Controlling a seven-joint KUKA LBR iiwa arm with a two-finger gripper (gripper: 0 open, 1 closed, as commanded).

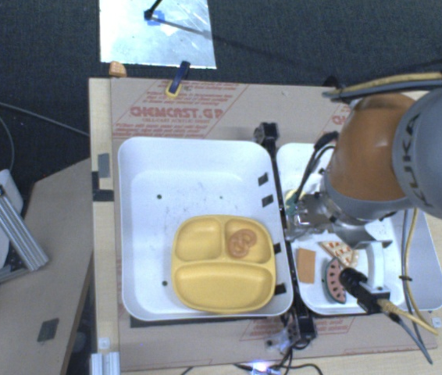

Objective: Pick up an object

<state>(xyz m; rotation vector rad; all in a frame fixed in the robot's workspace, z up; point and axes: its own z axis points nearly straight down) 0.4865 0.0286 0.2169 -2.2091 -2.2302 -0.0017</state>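
A yellow divided plate (222,276) lies in the left bin (151,170), with a small orange pretzel-shaped piece (241,243) in its upper right compartment. In the right bin (299,162) lie a tan flat square piece (306,265), a pizza-slice toy (338,251) and a watermelon-slice toy (333,281). My arm hangs over the right bin, and its gripper (312,213) sits low near the bin's left wall, just above the tan piece. The arm's bulk hides the fingers.
A black divider (277,201) runs between the two bins. A blue and yellow tool (178,79) lies on the cardboard behind the left bin, and an aluminium frame (2,209) stands at the far left.
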